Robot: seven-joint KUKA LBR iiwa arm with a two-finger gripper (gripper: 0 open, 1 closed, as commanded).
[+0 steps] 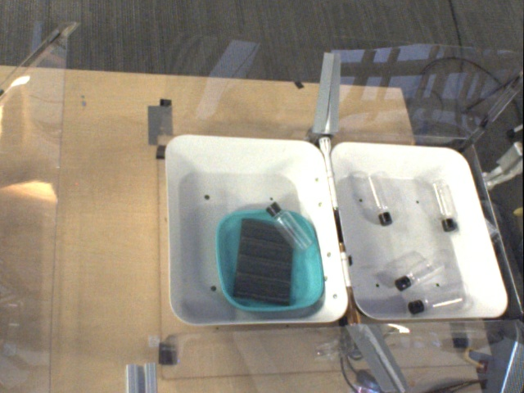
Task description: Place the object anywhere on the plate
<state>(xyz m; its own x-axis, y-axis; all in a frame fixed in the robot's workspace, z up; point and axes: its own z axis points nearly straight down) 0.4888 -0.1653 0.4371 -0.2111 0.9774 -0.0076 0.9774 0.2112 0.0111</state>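
Vial [291, 226] lies on plate [233, 295], cap up-left, body down-right, beside a dark block [264, 262].
You have four more vials [413, 273] well right; jaws' state: cannot tell.

The clear bottles in the right bin [483, 244] were so transparent that their bodies nearly vanished against the white floor, and mainly their black caps [402, 283] marked them. The dark ribbed block [264, 260] covered much of the teal plate [308, 289], and whether the bottle [288, 224] at the plate's upper rim touched that block could not be told. Cables [483, 80] and metal fittings [501, 365] on the right were cut off by the frame's edge.
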